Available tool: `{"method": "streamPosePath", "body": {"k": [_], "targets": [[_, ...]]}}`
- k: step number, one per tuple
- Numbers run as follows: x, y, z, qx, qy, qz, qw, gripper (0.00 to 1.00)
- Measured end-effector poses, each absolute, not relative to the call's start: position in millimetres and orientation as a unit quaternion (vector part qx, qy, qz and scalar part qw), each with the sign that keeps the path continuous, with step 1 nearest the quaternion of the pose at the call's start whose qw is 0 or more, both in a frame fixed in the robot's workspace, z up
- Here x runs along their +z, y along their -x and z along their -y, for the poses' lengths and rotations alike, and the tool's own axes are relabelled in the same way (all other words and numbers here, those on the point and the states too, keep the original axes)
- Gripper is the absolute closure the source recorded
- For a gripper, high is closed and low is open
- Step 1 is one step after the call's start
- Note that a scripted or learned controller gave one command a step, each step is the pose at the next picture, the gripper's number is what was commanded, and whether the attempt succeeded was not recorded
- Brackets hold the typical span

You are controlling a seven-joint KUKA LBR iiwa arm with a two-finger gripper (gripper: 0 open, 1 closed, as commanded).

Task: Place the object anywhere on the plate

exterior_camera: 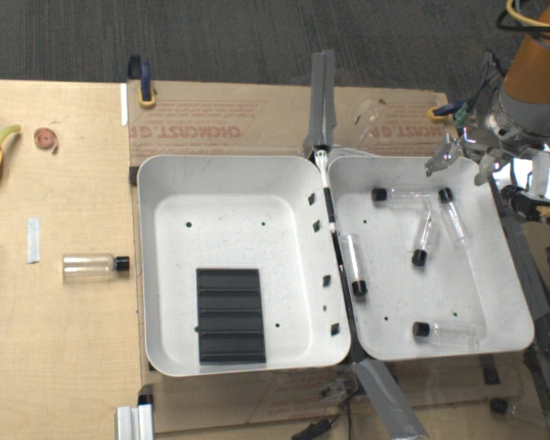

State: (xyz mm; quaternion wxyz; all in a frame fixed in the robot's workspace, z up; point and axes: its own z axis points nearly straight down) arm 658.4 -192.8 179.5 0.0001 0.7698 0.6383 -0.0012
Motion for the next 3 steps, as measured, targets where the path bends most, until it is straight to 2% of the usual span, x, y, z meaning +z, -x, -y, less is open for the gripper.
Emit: {"method": "streamPosePath", "body": {"k": [1,2,3], "targets": [[227,-659.0,216,-0.0006,-0.77,-0.638,0.001,0.0],[256,-659.4,214,-0.0007,-0.733,-0.68,0.001,0.0],[362,-624.4,217,-0.001,-0.756,-0.655,0.0,0.0]]}}
